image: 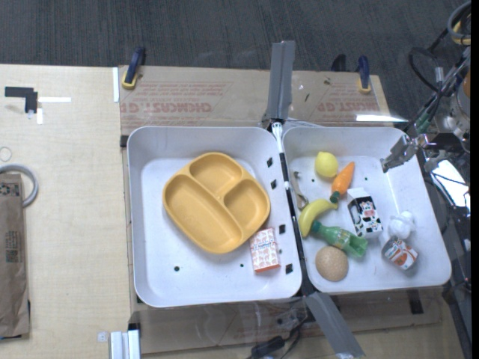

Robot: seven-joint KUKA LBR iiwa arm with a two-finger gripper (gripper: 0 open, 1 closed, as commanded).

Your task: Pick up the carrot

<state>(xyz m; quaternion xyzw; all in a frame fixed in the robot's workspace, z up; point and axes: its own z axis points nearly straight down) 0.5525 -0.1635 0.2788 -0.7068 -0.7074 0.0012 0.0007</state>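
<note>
Carrot in right bin, upper middle, long axis 1-to-7 o'clock, green end at 7. Lemon just beside at 10 o'clock, banana and carton near: risk of nudging those or slipping off tapered body. Gripper at 3 o'clock, apart from carrot; jaws' state unreadable.

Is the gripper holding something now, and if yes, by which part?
Nothing is held. The gripper is over the right bin's edge, and the carrot lies apart in that bin.
</note>
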